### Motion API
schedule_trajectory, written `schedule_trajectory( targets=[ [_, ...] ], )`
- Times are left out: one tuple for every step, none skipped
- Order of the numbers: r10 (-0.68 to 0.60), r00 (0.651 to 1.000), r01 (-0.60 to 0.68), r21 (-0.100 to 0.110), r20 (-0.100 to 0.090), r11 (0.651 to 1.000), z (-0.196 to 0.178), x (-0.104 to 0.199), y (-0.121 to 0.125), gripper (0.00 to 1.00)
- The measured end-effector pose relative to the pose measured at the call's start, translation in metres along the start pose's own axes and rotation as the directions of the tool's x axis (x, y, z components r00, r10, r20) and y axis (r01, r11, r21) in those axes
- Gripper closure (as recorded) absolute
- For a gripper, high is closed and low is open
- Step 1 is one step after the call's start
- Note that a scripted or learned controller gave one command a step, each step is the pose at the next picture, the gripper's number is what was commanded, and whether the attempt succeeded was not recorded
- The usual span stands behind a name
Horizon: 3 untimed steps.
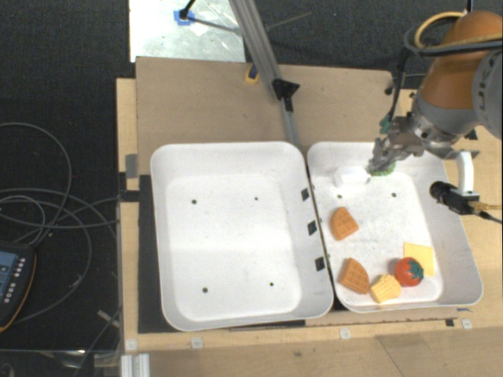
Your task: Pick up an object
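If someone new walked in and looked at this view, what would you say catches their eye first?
Probably the arm with its orange band, reaching in from the right, its hand low over something green at the far end of the right bin. Next come the bright items at that bin's near end: a red tomato-like piece, a yellow block and orange wedges. The left bin is a plain white expanse beside them.

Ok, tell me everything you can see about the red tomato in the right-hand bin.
The tomato is a small, round, glossy red toy, plastic by the look of it, with a dark green patch on top. It sits near the front right corner of the right bin, touching the yellow cheese wedge behind it and very close to the yellow piece at its left. The pincer is far off, at the bin's back.
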State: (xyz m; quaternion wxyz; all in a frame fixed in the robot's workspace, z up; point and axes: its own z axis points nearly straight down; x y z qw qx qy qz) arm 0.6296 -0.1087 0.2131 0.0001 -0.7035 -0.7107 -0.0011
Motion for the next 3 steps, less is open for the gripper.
schedule_trajectory(
  targets=[
    [-0.002, 1.000, 0.002, -0.002, -0.001, 1.000, -0.001, 0.057, 0.015, 1.00],
    [-0.002, 1.000, 0.002, -0.001, -0.001, 1.000, -0.009, 0.122, 0.019, 1.00],
    [-0.001, 1.000, 0.001, 0.001, -0.001, 1.000, -0.007, 0.179, 0.012, 1.00]
  ],
)
